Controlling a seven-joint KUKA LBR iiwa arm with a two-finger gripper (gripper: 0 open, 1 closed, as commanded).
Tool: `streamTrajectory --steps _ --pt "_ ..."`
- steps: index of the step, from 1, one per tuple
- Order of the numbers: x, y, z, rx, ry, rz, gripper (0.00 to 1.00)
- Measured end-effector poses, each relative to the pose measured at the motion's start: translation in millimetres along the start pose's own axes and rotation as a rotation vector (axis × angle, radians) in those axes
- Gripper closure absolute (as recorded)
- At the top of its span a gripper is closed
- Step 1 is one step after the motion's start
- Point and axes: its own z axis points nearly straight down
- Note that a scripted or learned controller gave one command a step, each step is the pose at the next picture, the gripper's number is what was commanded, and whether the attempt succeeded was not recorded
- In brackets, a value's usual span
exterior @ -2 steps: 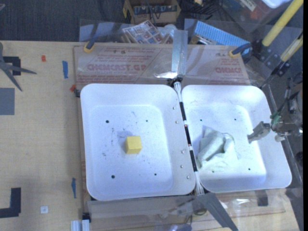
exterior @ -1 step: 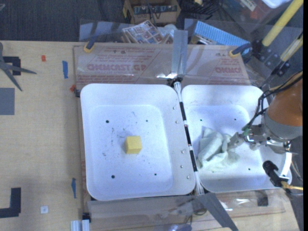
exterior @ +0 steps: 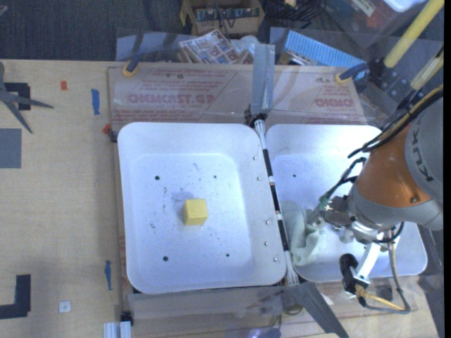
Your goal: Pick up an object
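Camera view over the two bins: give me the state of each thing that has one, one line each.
Small yellow cube: resting flat in the left white bin, untouched.
Pale crumpled soft object: lying in the right white bin against the divider.
Gripper: low in the right bin beside the pale object; grasp not discernible.

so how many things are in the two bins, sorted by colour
yellow: 1, the block in the left bin
pale greenish-white: 1, a soft crumpled item at the lower left of the right bin, beside the end effector
total: 2
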Motion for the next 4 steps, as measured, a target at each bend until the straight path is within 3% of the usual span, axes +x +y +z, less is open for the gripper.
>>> streamTrajectory --steps 1,2,3,4 --pt "14 -6 -95 0.01 -0.005 0.306 0.0" --pt "-1 3 0 0.0 0.0 0.382 0.0" --pt "-1 4 -10 -0.003 0.002 0.384 1.0" --pt "-5 2 -1 0.001 0.002 0.24 1.0"
